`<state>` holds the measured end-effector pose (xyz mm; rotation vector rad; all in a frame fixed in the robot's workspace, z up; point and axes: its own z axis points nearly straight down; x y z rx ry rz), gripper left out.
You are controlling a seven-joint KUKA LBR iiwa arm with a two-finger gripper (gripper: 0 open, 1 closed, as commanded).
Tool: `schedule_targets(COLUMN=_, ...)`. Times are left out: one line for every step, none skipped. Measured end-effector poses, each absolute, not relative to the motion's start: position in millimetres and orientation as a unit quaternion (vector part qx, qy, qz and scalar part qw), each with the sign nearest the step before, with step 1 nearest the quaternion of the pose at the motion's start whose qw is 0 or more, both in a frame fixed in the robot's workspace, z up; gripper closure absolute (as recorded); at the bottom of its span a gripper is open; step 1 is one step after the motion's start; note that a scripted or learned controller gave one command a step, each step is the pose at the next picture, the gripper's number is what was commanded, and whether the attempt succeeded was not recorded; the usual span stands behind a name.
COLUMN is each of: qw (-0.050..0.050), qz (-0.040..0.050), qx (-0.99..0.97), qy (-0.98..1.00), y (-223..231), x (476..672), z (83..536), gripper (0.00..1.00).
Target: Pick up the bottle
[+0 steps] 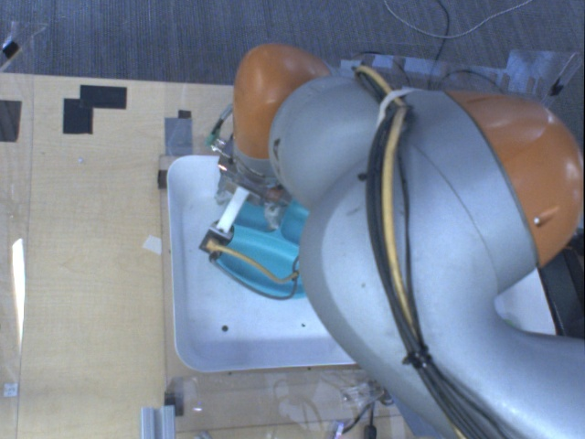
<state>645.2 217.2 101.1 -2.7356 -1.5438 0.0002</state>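
On the pale wooden surface, black tape patches lie near its far left edge. To their right sits the white bin. A teal object, seemingly the bottle, lies in the bin's far half, mostly hidden by the arm. The jaws hang at its far end; whether they are wide or narrow cannot be told.

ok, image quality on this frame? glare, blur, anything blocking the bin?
Camera view: even, soft light, with a bright glare streak on the wooden bench at left. The arm sits close to the lens, looks slightly soft, and hides most of the white bin. The pincer is low over a teal object; soft shadow beneath.
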Motion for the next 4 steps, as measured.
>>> schedule_targets(qw=0.002, qz=-0.0013, qx=-0.957, qy=-0.288, y=234.8, x=667.2, z=131.1, gripper=0.0)
schedule_targets(qw=-0.002, qz=-0.004, qx=-0.76, qy=-0.65, y=213.6, x=653.2, z=89.5, gripper=0.0)
schedule_targets(qw=0.0, qz=-0.0103, qx=-0.755, qy=-0.656, y=222.6, x=653.5, z=99.3, gripper=1.0)
schedule_targets(qw=0.002, qz=-0.0074, qx=-0.752, qy=-0.659, y=225.1, x=651.8, z=103.9, gripper=1.0)
